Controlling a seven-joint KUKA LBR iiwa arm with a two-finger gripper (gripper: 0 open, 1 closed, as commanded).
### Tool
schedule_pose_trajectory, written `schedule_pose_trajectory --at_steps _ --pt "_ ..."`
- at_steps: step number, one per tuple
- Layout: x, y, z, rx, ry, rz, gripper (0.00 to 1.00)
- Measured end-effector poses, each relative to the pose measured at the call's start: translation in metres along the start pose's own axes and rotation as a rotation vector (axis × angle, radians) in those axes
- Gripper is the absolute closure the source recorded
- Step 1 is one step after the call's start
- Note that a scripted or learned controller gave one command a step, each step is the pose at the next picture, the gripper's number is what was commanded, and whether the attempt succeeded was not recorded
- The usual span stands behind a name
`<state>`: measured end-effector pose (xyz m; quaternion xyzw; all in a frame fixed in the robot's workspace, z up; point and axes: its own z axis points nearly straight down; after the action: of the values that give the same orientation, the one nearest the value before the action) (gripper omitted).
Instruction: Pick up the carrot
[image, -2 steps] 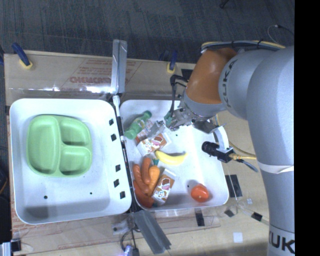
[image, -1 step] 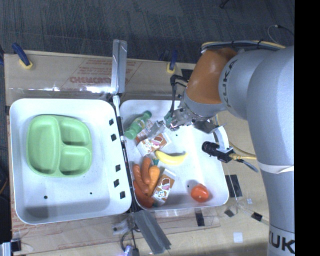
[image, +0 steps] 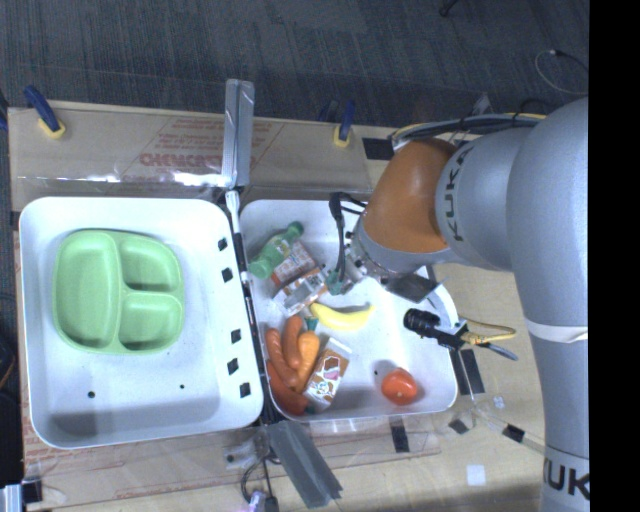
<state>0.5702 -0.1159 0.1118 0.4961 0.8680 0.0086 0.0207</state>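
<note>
Notably, the gripper (image: 338, 278) sat mid-frame in the right bin (image: 440, 400), largely hidden beneath the arm's orange band; its state could not be determined. The carrot (image: 298, 352) lay lower left of it, untouched.

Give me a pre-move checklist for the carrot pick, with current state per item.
1. Carrot located: ok. It lies in the right bin, near the bin's left wall.
2. Carrot free of the gripper: ok. The gripper sits above the banana, up and to the right of the carrot.
3. Grasp room around the carrot: not ok. A small carton lies against its right side and the bin wall is close on its left.
4. Gripper state: cannot tell. The wrist hides it.
5. Path to the carrot: not ok. The banana and a wrapped packet crowd the gripper.
6. Left bin: ok. The green divided plate is well away from the carrot.
</note>
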Motion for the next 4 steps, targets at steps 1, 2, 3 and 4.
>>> schedule_pose_trajectory --at_steps 1,2,3,4 --pt "0.025 -0.015 -0.001 -0.004 -0.007 0.327 0.0" --pt "0.047 -0.078 0.015 0.038 0.02 0.31 0.0" --pt "0.046 -0.076 0.006 0.036 0.018 0.303 1.0" --pt "0.025 -0.03 -0.049 0.041 0.024 0.256 1.0"
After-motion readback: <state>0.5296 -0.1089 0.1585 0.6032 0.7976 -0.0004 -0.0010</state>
